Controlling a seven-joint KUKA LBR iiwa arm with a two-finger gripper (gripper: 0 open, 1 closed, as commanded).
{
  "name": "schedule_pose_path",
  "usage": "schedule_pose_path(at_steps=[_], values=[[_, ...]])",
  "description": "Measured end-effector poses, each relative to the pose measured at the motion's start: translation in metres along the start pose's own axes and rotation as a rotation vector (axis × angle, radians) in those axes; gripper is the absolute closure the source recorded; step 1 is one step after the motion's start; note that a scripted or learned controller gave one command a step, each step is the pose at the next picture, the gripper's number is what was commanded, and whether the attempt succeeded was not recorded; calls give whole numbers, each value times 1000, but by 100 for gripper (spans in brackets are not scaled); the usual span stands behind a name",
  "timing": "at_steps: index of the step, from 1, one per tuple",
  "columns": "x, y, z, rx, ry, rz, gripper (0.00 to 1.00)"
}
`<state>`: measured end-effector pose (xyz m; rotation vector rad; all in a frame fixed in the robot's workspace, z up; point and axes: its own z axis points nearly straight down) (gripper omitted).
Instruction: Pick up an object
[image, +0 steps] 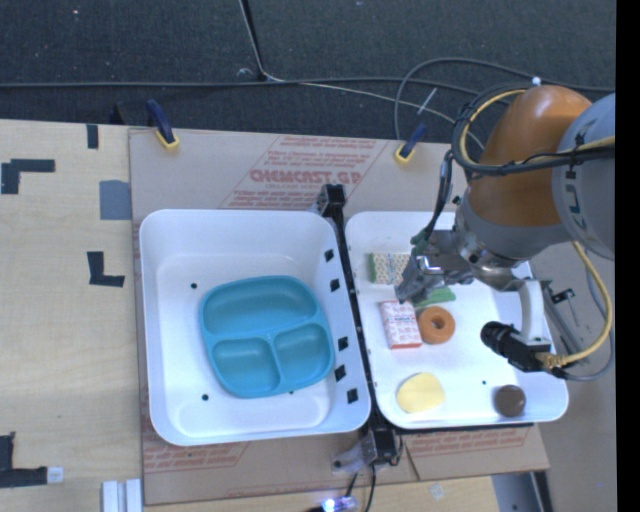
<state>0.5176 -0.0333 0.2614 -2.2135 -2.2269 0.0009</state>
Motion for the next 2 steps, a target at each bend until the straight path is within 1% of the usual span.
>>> schedule_pose_path(at_steps=[1, 2], values=[[44, 3, 12, 2, -1, 1, 100], [98, 16, 10, 0, 0, -2, 100]])
